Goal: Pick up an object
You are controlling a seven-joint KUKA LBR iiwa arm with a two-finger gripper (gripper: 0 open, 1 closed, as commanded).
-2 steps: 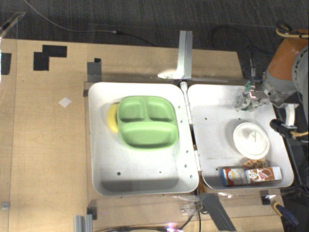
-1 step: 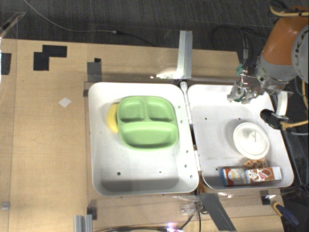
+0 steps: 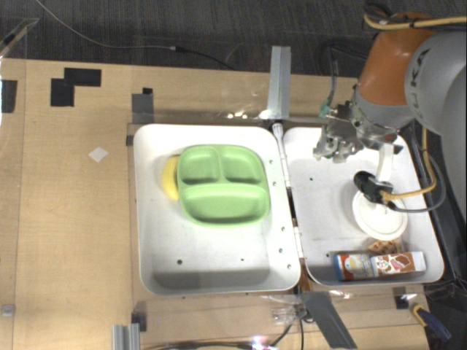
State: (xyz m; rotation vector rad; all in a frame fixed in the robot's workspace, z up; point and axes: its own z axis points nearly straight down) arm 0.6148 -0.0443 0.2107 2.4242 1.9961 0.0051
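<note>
The gripper [image 3: 337, 146] hangs over the upper part of the right bin [image 3: 321, 224], near its top rim; its opening cannot be told. Bare floor lies to the left of the white disc [image 3: 379, 221] and the carton [image 3: 379, 264] along the lower rim. In the left bin [image 3: 157, 261], a green tray [image 3: 221, 183] covers a yellow thing [image 3: 169, 179]. Around them lies a wooden bench [image 3: 66, 224].

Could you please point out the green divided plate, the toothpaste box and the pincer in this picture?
green divided plate [image 3: 222, 184]: camera view, on the ridge between its compartments.
toothpaste box [image 3: 379, 265]: camera view, on the middle of its long face.
pincer [image 3: 334, 150]: camera view, at its fingertips above the right bin.
</note>
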